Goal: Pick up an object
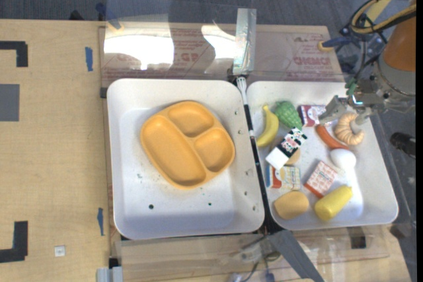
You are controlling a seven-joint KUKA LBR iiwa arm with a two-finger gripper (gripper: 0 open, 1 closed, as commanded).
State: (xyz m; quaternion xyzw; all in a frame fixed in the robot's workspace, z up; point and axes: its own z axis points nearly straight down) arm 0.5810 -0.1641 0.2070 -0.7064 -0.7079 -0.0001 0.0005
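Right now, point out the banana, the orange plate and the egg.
banana [268, 127], camera view, middle of its curved body.
orange plate [173, 148], camera view, floor of its largest compartment.
egg [343, 160], camera view, centre of its white shell.

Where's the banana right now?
The banana lies in the right bin, against its left wall near the top, just left of the green toy and above the black-and-white toy.
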